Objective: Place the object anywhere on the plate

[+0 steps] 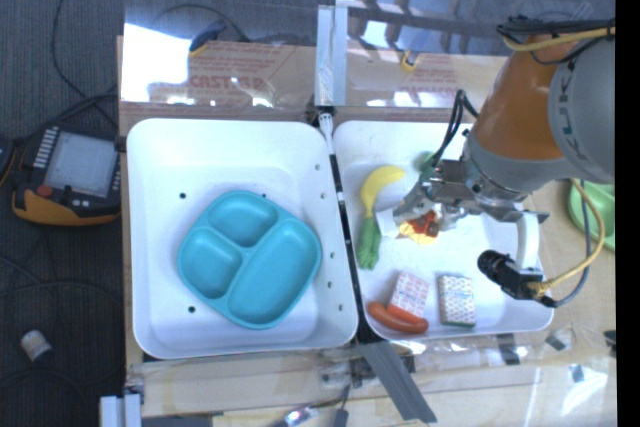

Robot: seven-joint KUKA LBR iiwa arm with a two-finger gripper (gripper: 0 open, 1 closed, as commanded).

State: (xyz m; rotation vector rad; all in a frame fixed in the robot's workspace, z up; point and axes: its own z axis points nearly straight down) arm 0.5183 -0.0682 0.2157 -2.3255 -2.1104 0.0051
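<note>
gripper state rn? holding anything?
Gripper: low in the right bin, over a small red-orange object; cannot be told if open, closed or holding.

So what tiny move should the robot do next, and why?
Probably lower a little and try to grip. The end effector hangs over a small orange-red object in the right bin, while the blue plate sits in the left bin with nothing on it.

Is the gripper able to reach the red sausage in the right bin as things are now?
Probably yes. The red sausage lies uncovered near the front wall of the right bin, and the gripper hangs just behind it with nothing between.
</note>
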